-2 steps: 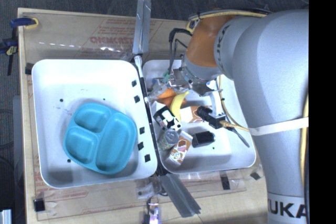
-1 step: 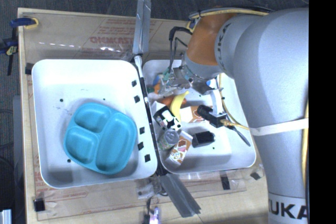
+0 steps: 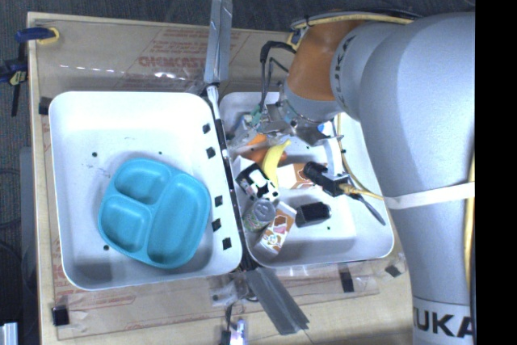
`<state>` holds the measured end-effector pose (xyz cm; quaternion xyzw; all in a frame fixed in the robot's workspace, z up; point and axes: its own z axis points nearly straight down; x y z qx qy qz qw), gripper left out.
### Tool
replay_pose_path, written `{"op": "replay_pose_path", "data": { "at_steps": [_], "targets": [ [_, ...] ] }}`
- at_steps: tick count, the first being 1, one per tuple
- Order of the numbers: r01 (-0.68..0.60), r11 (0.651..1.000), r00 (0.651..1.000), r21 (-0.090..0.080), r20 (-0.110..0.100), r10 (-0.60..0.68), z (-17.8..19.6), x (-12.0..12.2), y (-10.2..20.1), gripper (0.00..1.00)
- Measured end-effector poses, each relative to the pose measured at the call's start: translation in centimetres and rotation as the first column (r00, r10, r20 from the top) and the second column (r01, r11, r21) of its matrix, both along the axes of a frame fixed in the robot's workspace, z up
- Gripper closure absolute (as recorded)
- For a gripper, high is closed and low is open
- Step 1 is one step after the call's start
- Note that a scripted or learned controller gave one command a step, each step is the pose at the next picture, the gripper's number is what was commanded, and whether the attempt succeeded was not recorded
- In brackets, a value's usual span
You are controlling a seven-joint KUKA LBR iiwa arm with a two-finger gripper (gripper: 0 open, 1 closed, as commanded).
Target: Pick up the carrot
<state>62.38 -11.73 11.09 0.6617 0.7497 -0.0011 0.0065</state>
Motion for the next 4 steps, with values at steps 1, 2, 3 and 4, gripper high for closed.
{"op": "replay_pose_path", "data": {
  "at_steps": [1, 2, 3, 4],
  "targets": [
    [-0.003, 1.0, 1.0, 0.0, -0.001, 0.003, 1.0, 0.0, 0.0, 1.0],
    [0.156, 0.988, 0.988, 0.01, -0.012, -0.156, 5.1, 3.3, -0.3, 1.0],
    [0.15, 0.989, 0.989, 0.01, -0.013, -0.149, 6.1, 3.3, -0.2, 1.0],
    [0.148, 0.989, 0.989, 0.01, -0.014, -0.148, 6.1, 3.3, -0.1, 0.0]
  ]
}}
